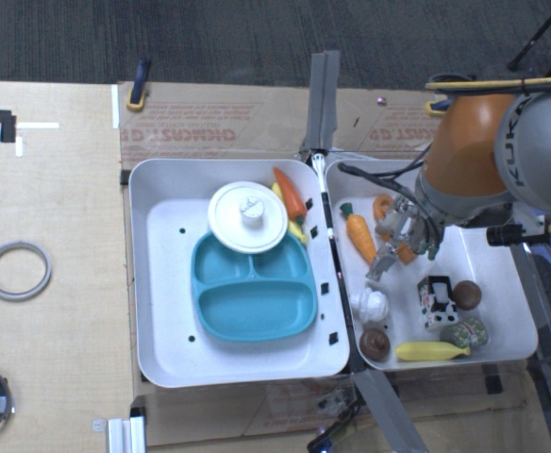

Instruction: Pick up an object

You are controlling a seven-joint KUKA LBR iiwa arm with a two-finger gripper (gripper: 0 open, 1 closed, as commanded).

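The arm (502,149), smooth grey with a glossy orange band, is reaching in over the right bin (516,347), a shallow white plastic tray with rounded corners. The gripper (403,243), a cluster of grey metal parts and wires, is hanging over the middle of that bin; whether the jaws are apart or together cannot be told, and nothing is showing between them.

Objects lying in the right bin:
- A tapered orange carrot (358,235) with a green top is lying near the bin's left wall, just left of the gripper.
- A small white rounded object (373,304) is sitting below the carrot.
- A round dark brown object (375,343) is sitting at the bin's near left corner.
- A long yellow banana-shaped piece (430,351) is lying along the near edge.
- A mottled green lump (466,333) is touching the banana's right end.
- A small black-and-white box (434,300) and a brown ball (466,294) are sitting side by side above it.

The left bin (153,281) is carrying a glossy blue divided plate (253,300) with rounded corners. A round white lid with a knob (248,216) is overlapping the plate's far edge. Red and yellow elongated pieces (291,196) are lying just right of the lid.

On the pale wood surface (49,177), a grey ring (14,269) is lying near the left edge.
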